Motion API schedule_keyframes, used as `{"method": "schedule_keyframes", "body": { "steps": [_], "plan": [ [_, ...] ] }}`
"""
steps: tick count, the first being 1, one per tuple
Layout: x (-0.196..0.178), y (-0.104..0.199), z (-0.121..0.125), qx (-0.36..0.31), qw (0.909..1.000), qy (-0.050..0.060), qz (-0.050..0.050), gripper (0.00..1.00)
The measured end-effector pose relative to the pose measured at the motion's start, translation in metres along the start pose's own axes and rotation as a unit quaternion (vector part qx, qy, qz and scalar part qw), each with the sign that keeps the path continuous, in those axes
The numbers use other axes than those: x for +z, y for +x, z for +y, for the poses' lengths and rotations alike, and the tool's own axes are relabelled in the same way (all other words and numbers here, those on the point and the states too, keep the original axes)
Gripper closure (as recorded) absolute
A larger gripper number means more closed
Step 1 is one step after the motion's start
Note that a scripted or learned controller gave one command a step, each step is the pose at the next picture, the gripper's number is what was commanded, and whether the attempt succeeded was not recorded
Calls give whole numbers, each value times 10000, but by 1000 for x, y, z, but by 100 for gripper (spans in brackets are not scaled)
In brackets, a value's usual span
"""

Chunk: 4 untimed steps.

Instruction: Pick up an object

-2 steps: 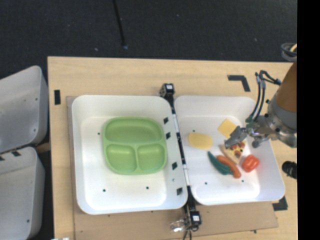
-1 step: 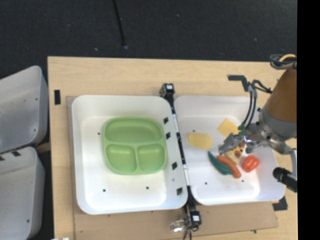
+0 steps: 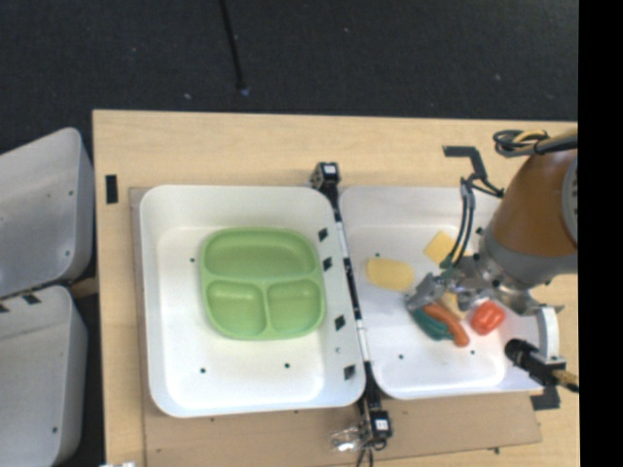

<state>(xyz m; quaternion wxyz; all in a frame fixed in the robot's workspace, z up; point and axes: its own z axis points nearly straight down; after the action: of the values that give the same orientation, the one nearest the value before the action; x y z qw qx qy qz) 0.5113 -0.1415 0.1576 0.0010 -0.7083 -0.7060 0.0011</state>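
While hanging with the gripper (image 3: 440, 295) low over the orange toy (image 3: 450, 327), well right of the green plate (image 3: 261, 282), could not tell whether clenched or released. Could easily have knocked it aside or caught a neighbour, given the teal piece (image 3: 425, 321) and red piece (image 3: 487, 316) crowding it. Looked small, long, smooth and carrot-like, lying flat.

A pale wooden bench top (image 3: 224, 144) carries two shallow white plastic bins side by side. The left bin (image 3: 175, 358) holds a light green plastic plate with three compartments (image 3: 262, 282), lying flat near its middle. The right bin (image 3: 409, 373) touches the left one along a shared edge fitted with small black clips (image 3: 343, 290). Dark carpeted floor (image 3: 389, 37) lies beyond the bench.
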Motion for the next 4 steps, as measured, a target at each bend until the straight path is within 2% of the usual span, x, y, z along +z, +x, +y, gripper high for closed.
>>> {"method": "schedule_keyframes", "body": {
  "steps": [1, 2, 4],
  "plan": [
    [48, -4, 3, -7, 10000, -70, -46, 0],
    [38, -3, 1, 20, 10000, -38, -14, 100],
    [-60, 1, 12, -32, 10000, -48, -10, 100]
  ]
}}
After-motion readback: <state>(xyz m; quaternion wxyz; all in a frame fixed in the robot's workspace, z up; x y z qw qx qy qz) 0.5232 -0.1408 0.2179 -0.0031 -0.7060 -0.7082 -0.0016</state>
